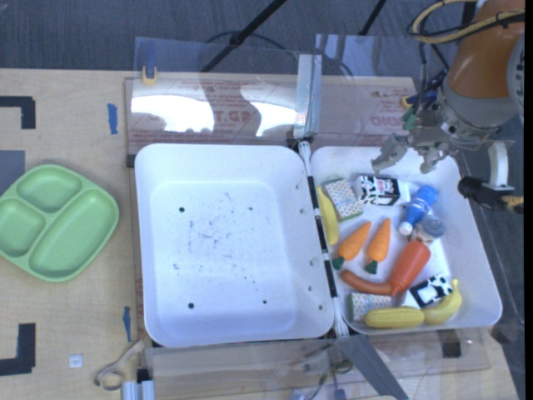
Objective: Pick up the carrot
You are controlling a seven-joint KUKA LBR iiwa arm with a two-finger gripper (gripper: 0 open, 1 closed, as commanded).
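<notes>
The gripper (410, 152) hangs above the far edge of the right bin (487, 294), its two fingers (388, 157) spread apart with nothing between them, so this looks like the approach step, with the grasp not yet begun. Below the fingers and toward the near side of the bin lie two small carrots side by side: one carrot (379, 244) nearly upright in the view, with its green end pointing to the near side, and a second carrot (353, 242) just to its left, tilted, close to the first or perhaps touching it. A larger red-orange vegetable (409, 265) lies to their right and may also be a carrot; I cannot tell for sure. Between the fingers and the carrots sit a black-and-white carton (379, 190) and a patterned packet (342, 197), and a blue bottle (419, 209) stands off to the right of that path. A yellow banana (327, 215) runs along the bin's left wall. In my judgement the next move calls for carrying the open fingers toward the near side, past the carton, lining them up across the narrow width of one carrot, and descending so that each finger finds a gap; the tight spacing between the two carrots is the likely trouble, since a finger could land on the neighbour.
</notes>
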